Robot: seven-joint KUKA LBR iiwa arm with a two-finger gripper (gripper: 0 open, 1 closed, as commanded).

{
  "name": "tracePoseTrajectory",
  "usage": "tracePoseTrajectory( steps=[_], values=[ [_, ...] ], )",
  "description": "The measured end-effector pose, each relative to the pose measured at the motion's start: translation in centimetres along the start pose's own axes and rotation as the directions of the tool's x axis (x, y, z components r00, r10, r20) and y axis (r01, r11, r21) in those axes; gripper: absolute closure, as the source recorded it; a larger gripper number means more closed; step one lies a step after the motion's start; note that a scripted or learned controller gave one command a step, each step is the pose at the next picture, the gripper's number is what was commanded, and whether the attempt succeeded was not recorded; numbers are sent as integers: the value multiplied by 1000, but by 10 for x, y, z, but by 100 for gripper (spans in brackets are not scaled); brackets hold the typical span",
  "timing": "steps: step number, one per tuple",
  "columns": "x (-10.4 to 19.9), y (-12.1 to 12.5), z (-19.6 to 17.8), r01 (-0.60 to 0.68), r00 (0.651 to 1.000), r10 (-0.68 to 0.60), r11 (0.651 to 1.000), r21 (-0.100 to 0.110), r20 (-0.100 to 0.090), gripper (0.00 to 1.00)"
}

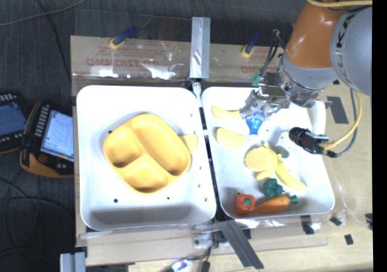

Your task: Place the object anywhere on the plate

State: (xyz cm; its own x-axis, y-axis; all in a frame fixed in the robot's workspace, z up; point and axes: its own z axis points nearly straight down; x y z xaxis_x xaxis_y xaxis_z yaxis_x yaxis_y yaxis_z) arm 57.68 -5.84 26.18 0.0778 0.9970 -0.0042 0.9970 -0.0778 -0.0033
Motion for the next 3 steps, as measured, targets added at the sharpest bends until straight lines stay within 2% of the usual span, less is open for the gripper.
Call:
tracePoseTrajectory(
  steps=[1, 2, 3],
  values=[
    [-35, -20, 37, 84, 996, -84, 996, 0, -2, 100],
    [108, -1, 4, 128, 992, -128, 992, -1, -4, 100],
    [178, -3, 64, 158, 987, -158, 987, 2, -2, 100]
  ],
)
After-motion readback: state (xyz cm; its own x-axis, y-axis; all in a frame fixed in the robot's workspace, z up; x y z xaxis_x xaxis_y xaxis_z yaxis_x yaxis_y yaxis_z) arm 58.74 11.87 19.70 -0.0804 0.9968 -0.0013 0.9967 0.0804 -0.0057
